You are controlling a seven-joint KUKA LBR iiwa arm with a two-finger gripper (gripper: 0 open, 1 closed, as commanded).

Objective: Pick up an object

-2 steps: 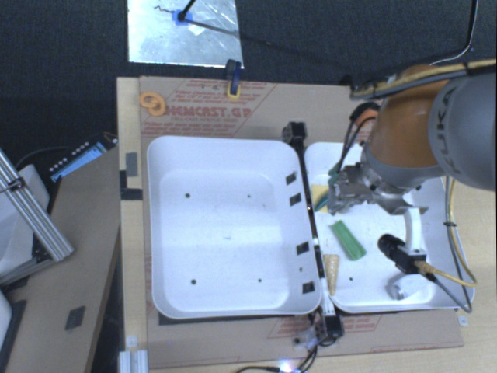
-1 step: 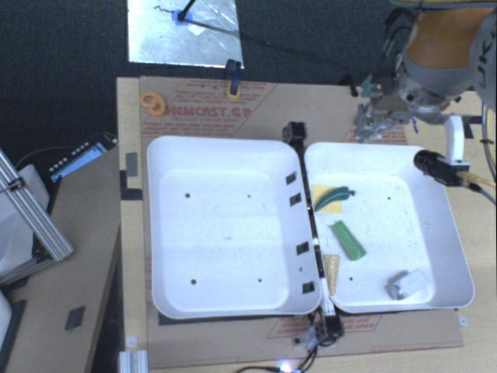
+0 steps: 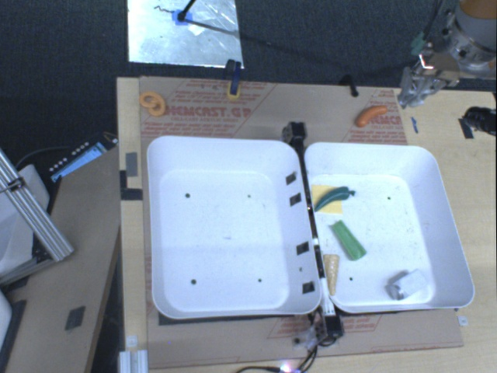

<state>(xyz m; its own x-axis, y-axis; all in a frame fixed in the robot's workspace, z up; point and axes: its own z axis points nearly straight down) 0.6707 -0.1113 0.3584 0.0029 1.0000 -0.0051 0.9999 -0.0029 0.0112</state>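
The right bin [image 3: 435, 177] holds several small objects. A yellow flat piece with a dark green item across it [image 3: 332, 197] lies near the bin's left wall. A green stick-shaped piece [image 3: 348, 239] lies below it. A tan cone [image 3: 331, 271] rests at the lower left, and a grey-white block [image 3: 404, 284] sits in the lower right corner. My gripper [image 3: 419, 80] hangs at the upper right, above the bench beyond the right bin's far edge, with nothing seen between its fingers.
The left bin [image 3: 155, 208] sits beside the right one, with black clips [image 3: 296, 179] along the divide. On the cardboard behind the bins lie an orange sausage-shaped toy [image 3: 371, 116], a tan pretzel-like ring [image 3: 153, 103] and a yellow-blue clamp [image 3: 233, 80].
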